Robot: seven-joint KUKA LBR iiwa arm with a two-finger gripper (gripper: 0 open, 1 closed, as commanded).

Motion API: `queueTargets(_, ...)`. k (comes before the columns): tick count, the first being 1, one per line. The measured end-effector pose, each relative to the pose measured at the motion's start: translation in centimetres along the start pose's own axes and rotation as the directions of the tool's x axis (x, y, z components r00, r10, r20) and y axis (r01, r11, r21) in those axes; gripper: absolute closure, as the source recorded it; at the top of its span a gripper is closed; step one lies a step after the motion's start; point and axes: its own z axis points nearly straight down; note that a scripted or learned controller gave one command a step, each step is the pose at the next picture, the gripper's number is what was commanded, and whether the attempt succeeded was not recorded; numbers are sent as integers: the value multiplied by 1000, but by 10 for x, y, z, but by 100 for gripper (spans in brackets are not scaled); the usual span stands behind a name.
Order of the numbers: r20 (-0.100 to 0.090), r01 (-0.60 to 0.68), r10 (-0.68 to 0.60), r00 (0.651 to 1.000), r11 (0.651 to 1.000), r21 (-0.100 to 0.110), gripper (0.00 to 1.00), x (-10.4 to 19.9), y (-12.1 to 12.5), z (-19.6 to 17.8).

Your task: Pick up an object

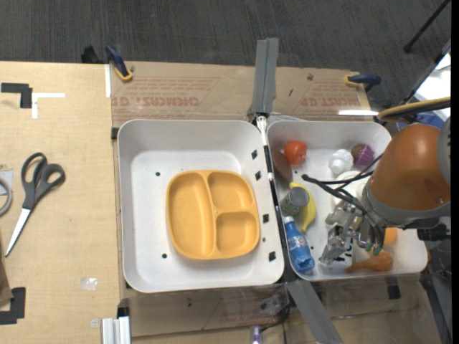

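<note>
My gripper (337, 246) hangs low over the front of the right bin (326, 126), under the orange-banded wrist (410, 169). Just left of it lies a blue bottle (297, 244). An orange carrot-like piece (374, 264) lies just to its right, by the bin's front wall. A grey can (293, 201) rests against a yellow banana (308, 208) further back. A red ball (294, 150), a white object (340, 163) and a purple object (363, 153) sit near the back wall. I see nothing clearly held by the gripper.
The left bin (136, 213) holds a yellow divided plate (213, 213). Scissors (33, 186) lie on the bench at the far left. Blue clamps (119, 61) (364, 80) pin the cardboard behind the bins. Black cables (331, 186) trail from the wrist.
</note>
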Motion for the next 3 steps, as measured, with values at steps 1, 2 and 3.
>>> queueTargets(1, -1, -391, 391, 920, 920, 3, 0, -30, 48, -99)
queueTargets(2, -2, -520, 520, 854, 854, 4, 0, -35, 23, 1)
queueTargets(3, 1, -394, 394, 919, 919, 2, 0, -126, -59, -99)
